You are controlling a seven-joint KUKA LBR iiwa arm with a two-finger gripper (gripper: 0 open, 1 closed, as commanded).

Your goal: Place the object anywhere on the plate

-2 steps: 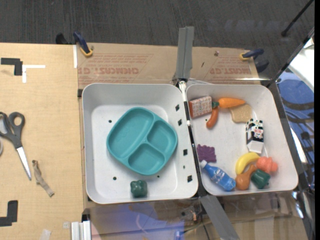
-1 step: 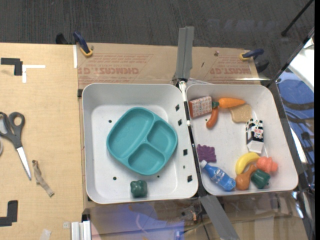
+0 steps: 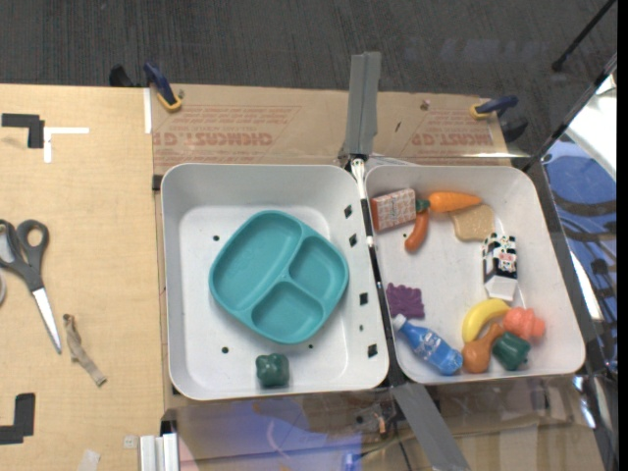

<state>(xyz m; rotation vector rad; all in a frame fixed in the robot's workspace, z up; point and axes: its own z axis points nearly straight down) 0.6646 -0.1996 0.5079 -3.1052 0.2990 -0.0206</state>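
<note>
Left bin (image 3: pixel 186 263): one teal plate (image 3: pixel 280 275) with three compartments, lying tilted in the middle, nothing on it; one small dark green toy pepper (image 3: pixel 272 369) on the bin floor just near of the plate, apart from its rim. Right bin (image 3: pixel 559 263): a patterned red box (image 3: pixel 393 208), a carrot (image 3: pixel 453 202), a small red sausage (image 3: pixel 417 232) and a slice of bread (image 3: pixel 474 223) along the far side; a milk carton (image 3: pixel 500 261) toward the right wall; a purple grape bunch (image 3: pixel 404 300) and a blue bottle (image 3: pixel 429 348) near the shared wall; a banana (image 3: pixel 484 317), an orange-pink piece (image 3: pixel 525 323) and a second green pepper (image 3: pixel 511 352) clustered in the near right corner. Bench at left: scissors (image 3: pixel 31 273). Gripper: no reading to be had of it, so whether its fingers are spread or pressed together, or pinching anything, cannot be told. Step in hand, as judged: the start, with no object picked and none on the plate. Which item is meant is uncertain; the pepper beside the plate looks the likeliest. Next move calls for reaching down over the chosen item, closing on it, lifting it clear of the bin floor and releasing it over any compartment.
</note>
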